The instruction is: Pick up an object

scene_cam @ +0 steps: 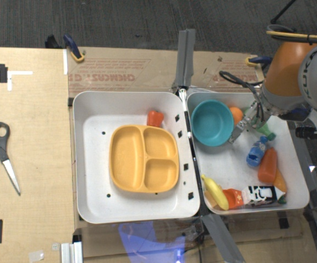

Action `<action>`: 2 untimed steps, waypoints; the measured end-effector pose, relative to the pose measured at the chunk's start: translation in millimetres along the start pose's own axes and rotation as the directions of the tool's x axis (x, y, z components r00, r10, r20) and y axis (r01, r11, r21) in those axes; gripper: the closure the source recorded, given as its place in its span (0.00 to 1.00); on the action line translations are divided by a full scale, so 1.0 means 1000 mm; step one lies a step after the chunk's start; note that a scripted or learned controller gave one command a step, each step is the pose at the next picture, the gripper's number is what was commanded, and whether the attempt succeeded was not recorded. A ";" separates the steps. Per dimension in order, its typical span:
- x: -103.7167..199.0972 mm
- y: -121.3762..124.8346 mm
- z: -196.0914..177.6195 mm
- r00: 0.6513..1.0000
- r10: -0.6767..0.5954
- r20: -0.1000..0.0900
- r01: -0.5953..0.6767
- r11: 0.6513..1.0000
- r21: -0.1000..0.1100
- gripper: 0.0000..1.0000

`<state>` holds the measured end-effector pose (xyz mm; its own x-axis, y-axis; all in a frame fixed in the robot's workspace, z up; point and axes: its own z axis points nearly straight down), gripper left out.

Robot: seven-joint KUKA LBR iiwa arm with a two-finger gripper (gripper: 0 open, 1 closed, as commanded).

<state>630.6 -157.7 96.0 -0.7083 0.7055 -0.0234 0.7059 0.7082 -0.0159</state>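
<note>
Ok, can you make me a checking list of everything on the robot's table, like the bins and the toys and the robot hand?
Surface: bench with two white bins side by side, left bin and right bin.
Job's things: right bin holds a teal bowl, an orange ball behind it, a blue toy, an orange carrot-like toy, a banana and a black-and-white packet.
Clutter: left bin holds a yellow divided plate and a small red piece; scissors lie on the bench.
Gripper: gripper low in the right bin beside the bowl; grip cannot be told.
Cables: black cable near the wrist.
Surroundings: cardboard sheet, dark floor.
</note>
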 end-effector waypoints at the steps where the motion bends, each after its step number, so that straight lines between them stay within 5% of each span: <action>1: 0.002 0.004 -0.010 1.000 -0.003 -0.003 0.003 1.000 -0.009 1.00; 2: 0.001 0.028 -0.048 0.995 0.096 -0.008 -0.096 0.995 0.006 1.00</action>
